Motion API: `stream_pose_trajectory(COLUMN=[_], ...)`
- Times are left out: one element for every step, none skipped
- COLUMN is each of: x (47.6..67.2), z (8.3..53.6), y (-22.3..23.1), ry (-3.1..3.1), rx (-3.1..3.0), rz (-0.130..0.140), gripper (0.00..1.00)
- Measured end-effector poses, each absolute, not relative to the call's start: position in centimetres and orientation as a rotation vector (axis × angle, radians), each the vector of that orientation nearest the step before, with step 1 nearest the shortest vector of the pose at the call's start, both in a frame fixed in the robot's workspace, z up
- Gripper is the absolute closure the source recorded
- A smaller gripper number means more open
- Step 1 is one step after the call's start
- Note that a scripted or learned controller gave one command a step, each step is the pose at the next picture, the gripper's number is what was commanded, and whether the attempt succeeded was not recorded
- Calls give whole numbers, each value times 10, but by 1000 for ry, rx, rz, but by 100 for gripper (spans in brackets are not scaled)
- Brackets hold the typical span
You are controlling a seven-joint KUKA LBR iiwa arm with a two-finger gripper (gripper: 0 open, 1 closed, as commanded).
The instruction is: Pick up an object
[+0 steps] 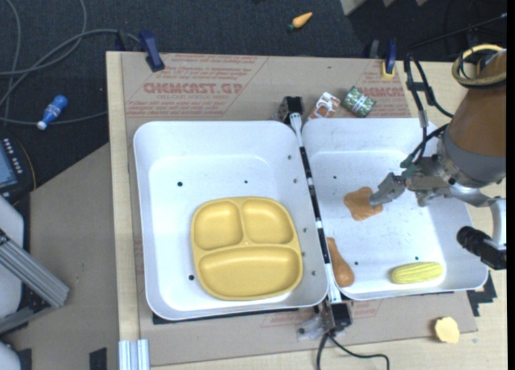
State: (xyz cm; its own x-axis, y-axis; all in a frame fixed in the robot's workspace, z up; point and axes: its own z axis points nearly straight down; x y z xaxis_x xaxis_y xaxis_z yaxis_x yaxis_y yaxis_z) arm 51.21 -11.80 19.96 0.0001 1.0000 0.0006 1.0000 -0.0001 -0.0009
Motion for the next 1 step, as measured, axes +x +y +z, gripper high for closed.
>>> stream_pose_trajectory(x=[547], z=[89], y=[-111], ry=[-2219], rx=[-2214], rz=[5], gripper=[0])
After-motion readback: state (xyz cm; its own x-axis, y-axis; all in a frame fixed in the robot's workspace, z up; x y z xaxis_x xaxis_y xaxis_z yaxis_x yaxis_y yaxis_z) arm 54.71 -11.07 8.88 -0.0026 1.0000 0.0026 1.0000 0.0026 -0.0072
